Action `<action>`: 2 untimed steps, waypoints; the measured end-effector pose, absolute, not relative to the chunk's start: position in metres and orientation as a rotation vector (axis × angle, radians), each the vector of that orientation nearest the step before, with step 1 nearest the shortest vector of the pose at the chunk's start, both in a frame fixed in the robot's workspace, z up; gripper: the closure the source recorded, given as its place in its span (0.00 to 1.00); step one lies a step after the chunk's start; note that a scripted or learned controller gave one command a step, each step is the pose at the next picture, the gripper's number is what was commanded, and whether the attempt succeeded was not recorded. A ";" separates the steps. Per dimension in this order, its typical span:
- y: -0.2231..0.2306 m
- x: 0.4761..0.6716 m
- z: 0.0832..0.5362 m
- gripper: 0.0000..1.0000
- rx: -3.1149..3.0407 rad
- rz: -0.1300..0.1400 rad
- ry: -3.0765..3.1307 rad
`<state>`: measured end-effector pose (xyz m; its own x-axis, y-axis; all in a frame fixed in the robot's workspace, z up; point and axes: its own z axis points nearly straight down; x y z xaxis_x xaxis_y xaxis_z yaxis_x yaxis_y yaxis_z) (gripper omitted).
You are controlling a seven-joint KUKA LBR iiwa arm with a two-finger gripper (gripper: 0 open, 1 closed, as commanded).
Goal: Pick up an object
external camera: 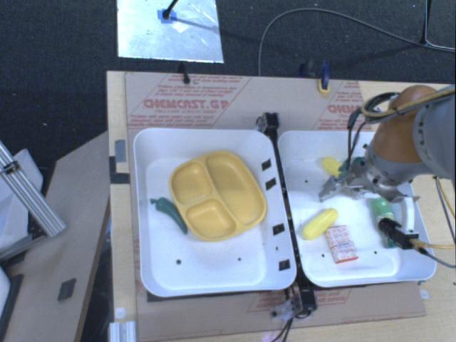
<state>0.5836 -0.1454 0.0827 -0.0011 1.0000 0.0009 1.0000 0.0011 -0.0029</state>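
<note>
Gripper [333, 187] low in the right white bin [406, 271], fingers slightly apart, nothing between them.
Nearest pick is the yellow oblong plastic piece [319, 223], just below the fingertips, beside a red-and-white packet [341, 244]; best move, I judge: centre over its middle, straddle the narrow width, then close.

Red print reading "CHEMCAST GP" repeats across the brown board [214, 95] under the bins. Its smaller lines are too blurred to read.
</note>
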 end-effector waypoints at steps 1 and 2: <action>-0.145 0.584 0.085 0.00 -2.221 -0.001 -2.223; -0.145 0.585 0.096 1.00 -2.223 -0.004 -2.224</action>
